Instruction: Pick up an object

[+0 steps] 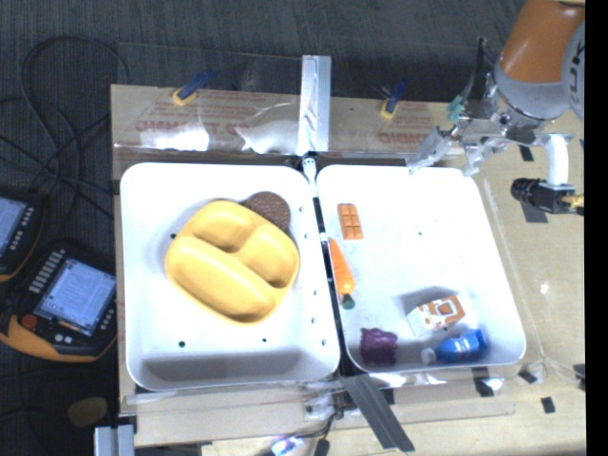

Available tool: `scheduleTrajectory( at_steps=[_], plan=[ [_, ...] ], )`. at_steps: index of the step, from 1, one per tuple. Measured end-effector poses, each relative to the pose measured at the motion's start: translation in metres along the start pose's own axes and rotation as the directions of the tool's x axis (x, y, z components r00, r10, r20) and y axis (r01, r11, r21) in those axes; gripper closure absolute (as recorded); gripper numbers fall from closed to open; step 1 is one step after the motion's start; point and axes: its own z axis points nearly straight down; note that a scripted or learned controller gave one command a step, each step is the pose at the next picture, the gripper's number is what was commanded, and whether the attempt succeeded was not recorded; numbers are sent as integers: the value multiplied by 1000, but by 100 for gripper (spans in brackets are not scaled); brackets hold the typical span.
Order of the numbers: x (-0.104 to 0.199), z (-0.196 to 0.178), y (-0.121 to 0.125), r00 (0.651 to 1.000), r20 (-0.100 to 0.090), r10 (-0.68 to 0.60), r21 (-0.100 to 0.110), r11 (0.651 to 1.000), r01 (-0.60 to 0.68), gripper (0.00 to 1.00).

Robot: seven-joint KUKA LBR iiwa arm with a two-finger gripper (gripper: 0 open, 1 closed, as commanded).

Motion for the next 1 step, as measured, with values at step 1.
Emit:
scheduleTrajectory(
  at_steps=[1],
  plan=[
    [19,-7,-10,913,2,408,1,913,-408,0]
  ],
)
